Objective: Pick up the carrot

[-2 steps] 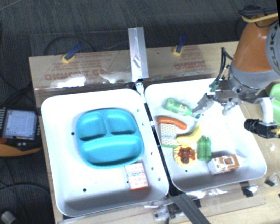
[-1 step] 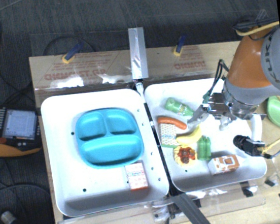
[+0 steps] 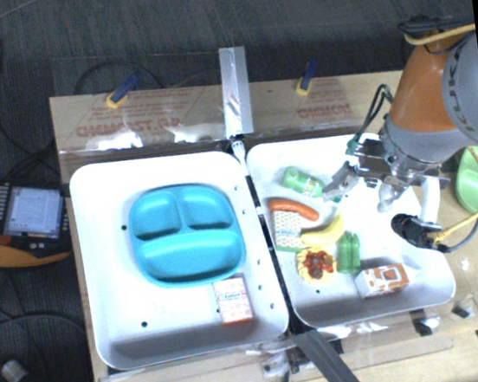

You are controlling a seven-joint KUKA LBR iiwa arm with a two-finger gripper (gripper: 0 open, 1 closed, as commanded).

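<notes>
The carrot point(image 3: 294, 208), an orange stick, lies flat in the upper left part of the right bin point(image 3: 427, 292). It rests between a green toy point(image 3: 300, 179) behind it and a banana point(image 3: 325, 231) in front of it. My gripper point(image 3: 363, 190) hangs over the right bin, to the right of the carrot and apart from it. Its two grey fingers point(image 3: 340, 184) are spread open with nothing between them. The orange-banded arm point(image 3: 428, 104) comes in from the upper right.
The right bin also holds a waffle-like piece point(image 3: 286, 228), a pizza slice point(image 3: 316, 264), a green bottle point(image 3: 348, 252) and an orange carton point(image 3: 382, 279). In the left bin point(image 3: 110, 273) are a blue divided plate point(image 3: 186, 234) and a small box point(image 3: 232, 300).
</notes>
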